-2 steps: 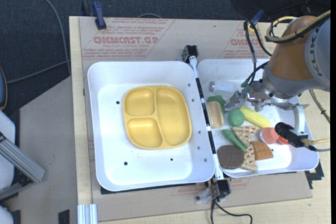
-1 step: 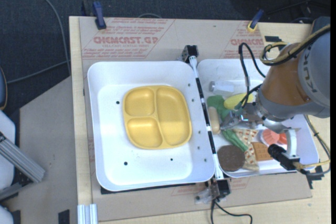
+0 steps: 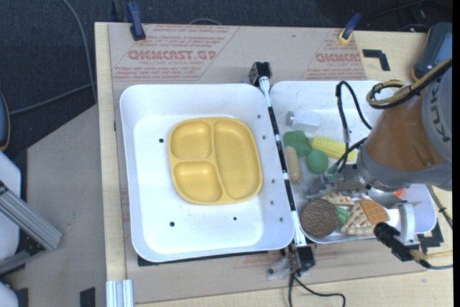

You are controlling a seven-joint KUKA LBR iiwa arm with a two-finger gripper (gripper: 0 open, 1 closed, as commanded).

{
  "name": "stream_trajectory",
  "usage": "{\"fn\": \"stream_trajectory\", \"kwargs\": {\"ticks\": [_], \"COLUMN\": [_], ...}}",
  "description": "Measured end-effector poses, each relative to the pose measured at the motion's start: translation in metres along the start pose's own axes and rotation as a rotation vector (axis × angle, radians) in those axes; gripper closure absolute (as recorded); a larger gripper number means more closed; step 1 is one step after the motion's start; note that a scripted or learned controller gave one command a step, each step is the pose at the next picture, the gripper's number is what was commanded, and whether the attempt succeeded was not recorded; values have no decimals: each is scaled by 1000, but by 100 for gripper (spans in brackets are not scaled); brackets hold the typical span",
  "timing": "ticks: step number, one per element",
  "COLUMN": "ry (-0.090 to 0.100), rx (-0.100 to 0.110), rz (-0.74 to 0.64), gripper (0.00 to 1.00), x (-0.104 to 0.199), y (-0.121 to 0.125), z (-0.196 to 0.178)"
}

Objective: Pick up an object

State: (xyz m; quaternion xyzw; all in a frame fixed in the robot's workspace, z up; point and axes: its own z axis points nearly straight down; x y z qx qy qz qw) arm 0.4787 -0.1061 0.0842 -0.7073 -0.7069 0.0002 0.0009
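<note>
The right white bin (image 3: 316, 91) holds several toy foods: a brown round patty (image 3: 320, 218), a green lump (image 3: 296, 141), a green ball (image 3: 317, 161), a yellow corn cob (image 3: 328, 147), a tan stick (image 3: 292, 164), an orange cracker (image 3: 373, 211) and pale sticks (image 3: 352, 221). My gripper (image 3: 332, 185) is down inside this bin, just below the green ball and corn and above the patty, among the food pieces. The grey arm with its orange band (image 3: 399, 136) covers the right part of the bin.
The left white bin (image 3: 136, 154) carries a yellow divided plate (image 3: 214, 158) in its middle. A clear plastic piece (image 3: 305, 117) lies at the back of the right bin. A black cable (image 3: 343, 118) loops over that bin. Blue clamps (image 3: 134, 19) hold the board's far edge.
</note>
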Motion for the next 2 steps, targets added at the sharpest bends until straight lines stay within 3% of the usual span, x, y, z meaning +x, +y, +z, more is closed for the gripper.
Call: {"fn": "stream_trajectory", "kwargs": {"ticks": [1, 2], "ry": [0, 0], "rx": [-2, -2], "rz": [0, -1], "gripper": [100, 100], "x": [1, 51], "y": [1, 40], "z": [-10, -100]}}
